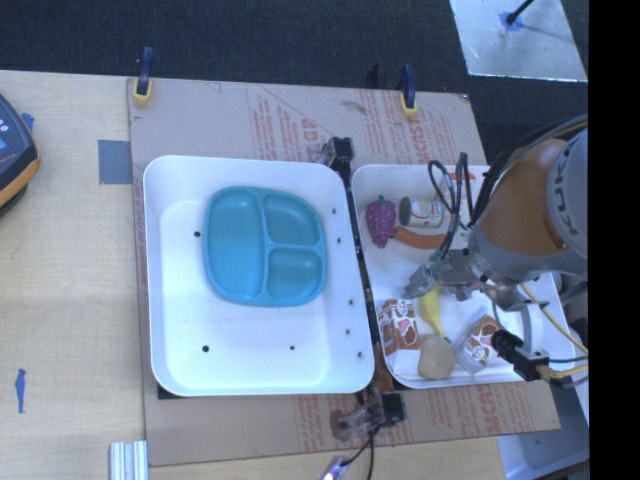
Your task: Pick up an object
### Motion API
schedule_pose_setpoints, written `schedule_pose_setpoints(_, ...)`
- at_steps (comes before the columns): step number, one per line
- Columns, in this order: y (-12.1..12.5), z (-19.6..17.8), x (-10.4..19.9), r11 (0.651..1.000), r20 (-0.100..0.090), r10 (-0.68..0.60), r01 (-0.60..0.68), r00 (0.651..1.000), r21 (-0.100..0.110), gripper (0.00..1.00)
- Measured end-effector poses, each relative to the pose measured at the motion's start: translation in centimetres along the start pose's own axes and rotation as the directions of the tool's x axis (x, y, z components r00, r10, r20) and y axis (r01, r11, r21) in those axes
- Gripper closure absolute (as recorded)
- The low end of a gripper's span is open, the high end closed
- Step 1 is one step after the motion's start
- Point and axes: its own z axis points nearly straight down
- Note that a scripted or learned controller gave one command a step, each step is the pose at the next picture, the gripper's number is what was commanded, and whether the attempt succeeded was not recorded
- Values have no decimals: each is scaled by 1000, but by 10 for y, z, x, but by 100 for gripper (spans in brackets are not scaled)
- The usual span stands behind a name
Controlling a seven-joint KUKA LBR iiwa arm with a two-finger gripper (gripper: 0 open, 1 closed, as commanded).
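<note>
The right bin [372, 180] holds several small items: purple grapes [380, 220], an orange carrot-like piece [418, 236], a small can [424, 210], a yellow banana-like piece [430, 313], a brown-and-white carton [398, 328], a beige lump [435, 360] and a brown-and-white packet [478, 345]. My gripper [437, 275] hangs low over the middle of this bin, just above the yellow piece's upper end and below the orange piece. The grey and orange arm [525, 213] covers the bin's right part. I see nothing held.
The left bin [250, 373] carries a blue divided plate [265, 246]. Cables loop off the wrist over the right bin's back. Clamps [406, 86] pin the cardboard sheet under both bins. A yellow-edged device [12, 153] lies at the far left.
</note>
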Motion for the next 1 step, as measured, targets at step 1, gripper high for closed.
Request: schedule_pose_setpoints(1,0,-10,-1,1000,1,-2,2,1000,2,100)
